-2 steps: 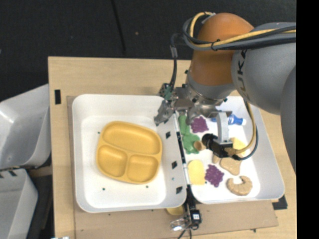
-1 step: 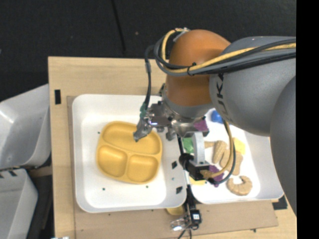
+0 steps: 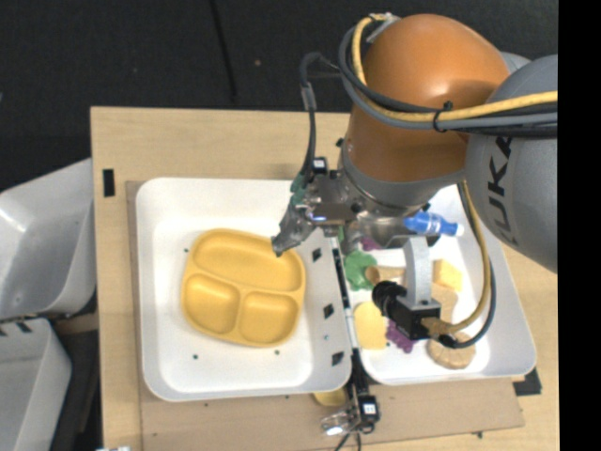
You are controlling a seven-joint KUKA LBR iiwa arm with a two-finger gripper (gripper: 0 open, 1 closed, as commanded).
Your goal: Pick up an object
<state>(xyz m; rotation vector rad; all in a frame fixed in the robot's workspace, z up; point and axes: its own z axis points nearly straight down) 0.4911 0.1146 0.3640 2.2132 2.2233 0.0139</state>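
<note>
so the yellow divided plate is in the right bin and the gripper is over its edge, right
Not quite: the camera view shows the yellow plate in the left bin, not the right one. The rest holds: the gripper is over the plate's upper right edge.

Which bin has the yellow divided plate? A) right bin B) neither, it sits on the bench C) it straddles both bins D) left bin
D: the yellow plate lies flat inside the left bin, clear of the divider, while the right bin holds a clutter of small items under the arm.
</note>
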